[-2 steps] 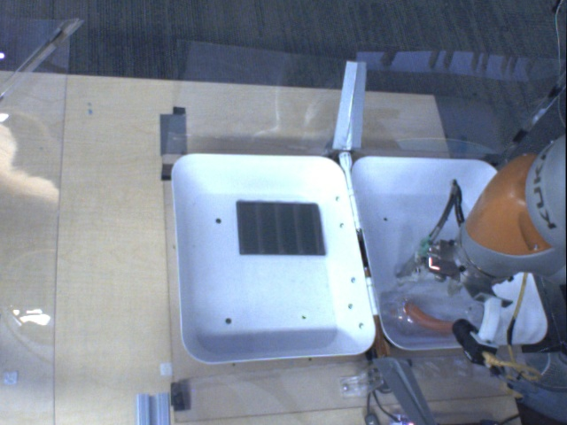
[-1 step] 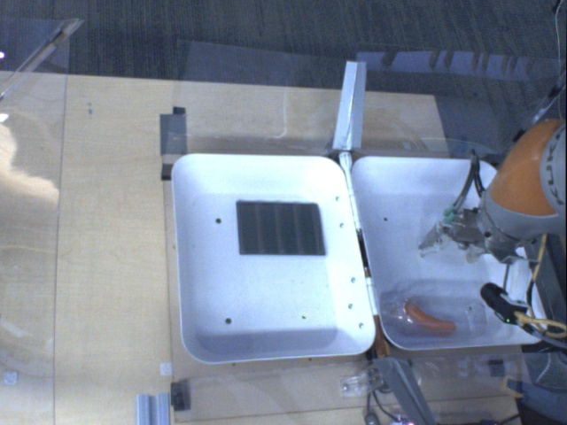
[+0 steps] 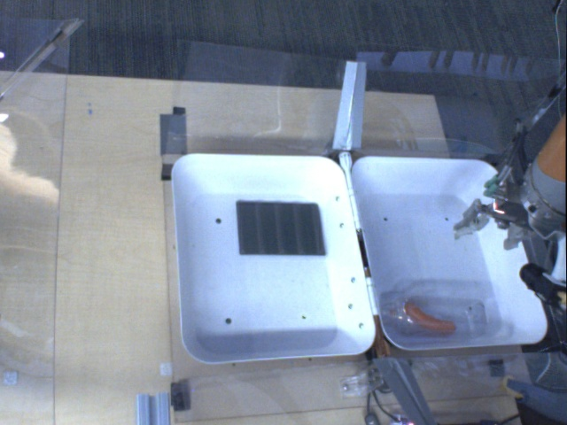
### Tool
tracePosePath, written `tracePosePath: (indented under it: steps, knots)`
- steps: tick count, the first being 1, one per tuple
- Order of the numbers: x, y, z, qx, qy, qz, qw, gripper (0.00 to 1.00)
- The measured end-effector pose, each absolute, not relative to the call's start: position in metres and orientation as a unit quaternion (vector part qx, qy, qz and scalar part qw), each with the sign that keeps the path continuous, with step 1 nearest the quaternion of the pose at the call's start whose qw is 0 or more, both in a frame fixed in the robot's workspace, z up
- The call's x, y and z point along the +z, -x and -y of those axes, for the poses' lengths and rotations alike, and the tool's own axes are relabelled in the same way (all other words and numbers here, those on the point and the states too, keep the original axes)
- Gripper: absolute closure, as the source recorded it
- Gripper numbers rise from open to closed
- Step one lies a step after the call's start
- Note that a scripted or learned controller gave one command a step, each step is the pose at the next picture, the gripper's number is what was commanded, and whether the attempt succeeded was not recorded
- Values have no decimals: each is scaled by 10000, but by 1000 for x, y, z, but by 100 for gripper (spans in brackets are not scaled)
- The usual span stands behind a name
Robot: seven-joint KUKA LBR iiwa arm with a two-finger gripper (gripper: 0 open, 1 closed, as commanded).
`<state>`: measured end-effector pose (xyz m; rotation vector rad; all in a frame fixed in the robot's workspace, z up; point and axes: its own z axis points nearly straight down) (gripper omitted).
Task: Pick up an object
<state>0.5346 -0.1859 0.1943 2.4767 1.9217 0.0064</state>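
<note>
An orange-red, sausage-shaped object (image 3: pixel 431 320) lies near the front edge of the right bin (image 3: pixel 416 193), inside what looks like a clear plastic wrap or container (image 3: pixel 465 310). My gripper (image 3: pixel 486 235) hangs over the right side of that bin, above and behind the object and well apart from it. Its fingers stand open with nothing between them.
The left bin (image 3: pixel 204 264) has a dark ribbed rectangular panel (image 3: pixel 280 227) on its floor. A grey metal bar (image 3: pixel 349 104) rises behind the seam between the bins. The arm's body (image 3: pixel 547 175) fills the right edge. Cables and brackets (image 3: pixel 399 392) sit below the bins.
</note>
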Motion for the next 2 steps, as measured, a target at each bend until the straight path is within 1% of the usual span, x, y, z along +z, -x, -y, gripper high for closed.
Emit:
tracePosePath:
  steps: [1,2]
  knots:
    - [217,-488,193,13,-8391,-5440,23,0]
    - [90,-492,125,63,-8144,-5802,52,0]
